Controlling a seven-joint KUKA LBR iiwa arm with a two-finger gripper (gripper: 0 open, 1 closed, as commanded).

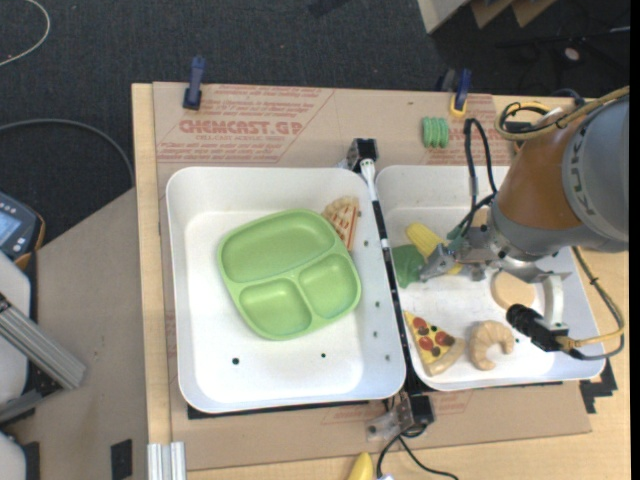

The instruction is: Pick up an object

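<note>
Reaching in from the right, the grey arm [560,183] with its orange band hangs low over the right bin [590,363], and its gripper [437,265] sits down among the toys at that bin's left side. Whether the jaws are apart or together I cannot tell: the metal tip merges with what lies under it. It lies against a green toy piece [407,265] and just beside a yellow corn cob [422,236], so one of these two looks like the target, though nothing is plainly seen between the jaws.

Further forward in the same bin lie a pizza slice [434,341] and a tan croissant [489,342], near each other and apart from the gripper. The toys being loose and spread out probably gives the arm room to come down on one without knocking the next.

In the left bin [190,298] a green divided plate [289,273] lies flat, and a waffle-like piece [343,218] is tucked at its upper right corner, close to the wall between the bins. A small green ridged item [435,132] rests on the bench [250,128] behind the right bin, outside both.

Judging from this, the pick is at its grasping stage; lifting is not yet evident.
</note>
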